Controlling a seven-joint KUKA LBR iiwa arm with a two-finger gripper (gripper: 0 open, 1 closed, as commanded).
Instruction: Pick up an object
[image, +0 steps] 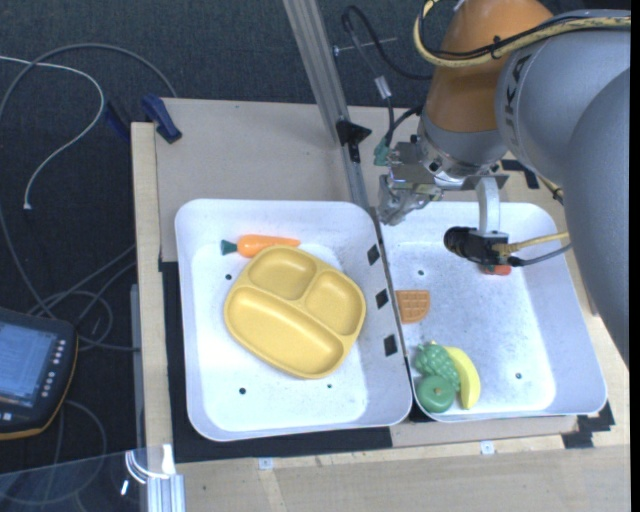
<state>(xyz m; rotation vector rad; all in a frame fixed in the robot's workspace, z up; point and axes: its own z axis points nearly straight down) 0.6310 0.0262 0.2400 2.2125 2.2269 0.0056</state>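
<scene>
One grey arm (570, 90) with an orange band reaches in from the right over a wooden surface (148, 250) bearing two shallow white bins; its single hand (395, 205) hangs above the far left corner of the right bin (520, 320), close to the edge where the two bins meet, and whether it is released or clenched cannot be told from this angle; six toy objects lie in the bins, all apart from the hand; the left bin (190, 300) holds two: one yellow plate (295, 310) with three compartments, lying flat at the middle, and one orange carrot (265, 243) just beyond the plate's far rim; the right bin holds four: one orange waffle square (413, 305) by its left wall, and nearer the front left corner a tight cluster of one green grape bunch (432, 358), one yellow banana (465, 377) and one round green fruit (434, 393), touching one another.
</scene>
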